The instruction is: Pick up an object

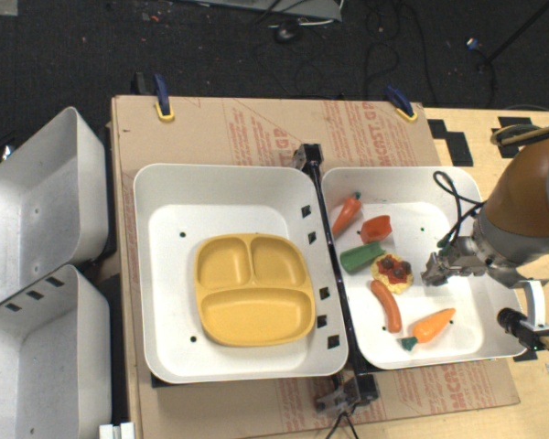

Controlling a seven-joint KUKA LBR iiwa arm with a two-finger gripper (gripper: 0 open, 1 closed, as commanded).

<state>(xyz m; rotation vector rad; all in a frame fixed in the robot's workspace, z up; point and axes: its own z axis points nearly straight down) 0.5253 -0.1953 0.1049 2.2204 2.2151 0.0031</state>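
The right bin (457, 350) holds several toy foods: a chili-like orange pepper (346, 213), a red pepper piece (376, 228), a green pepper (360, 258), a small pizza slice (392, 271), a sausage (387, 305) and a carrot (431, 326). My gripper (436, 271) hangs low over the right bin, just right of the pizza slice and above the carrot. Nothing shows between its fingers.
The left bin (156, 245) carries a yellow divided plate (253, 289). A black divider (328, 245) runs between the two bins. The arm's orange band (526, 199) looms over the right bin's right wall, and cables trail beside it.
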